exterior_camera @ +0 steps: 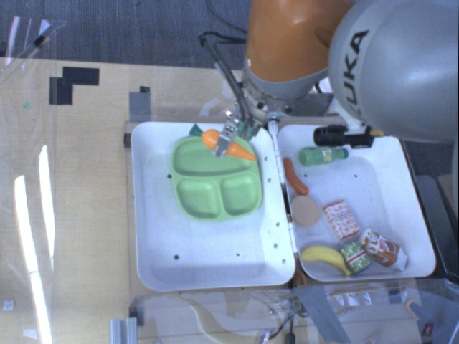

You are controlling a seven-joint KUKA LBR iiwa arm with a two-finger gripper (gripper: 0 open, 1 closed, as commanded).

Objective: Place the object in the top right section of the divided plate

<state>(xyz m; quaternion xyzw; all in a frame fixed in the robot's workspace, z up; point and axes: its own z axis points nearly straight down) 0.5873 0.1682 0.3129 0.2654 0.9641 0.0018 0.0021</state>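
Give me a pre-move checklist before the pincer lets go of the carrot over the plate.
1. Carrot between the pincer fingers: ok, it sits at the tips.
2. Carrot over the green divided plate: ok, at its upper right edge.
3. Carrot fully inside the rim: cannot tell, the orange tip seems to overhang.
4. Plate flat in the left bin: ok.
5. Target section free of other items: ok as far as visible.
6. Sausage and bottle clear of the arm's path: ok, both lie in the right bin.

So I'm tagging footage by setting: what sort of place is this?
Probably a robotics lab test bench: a KUKA arm reaches over two white bins, holding a green divided plate and toy food such as a banana.
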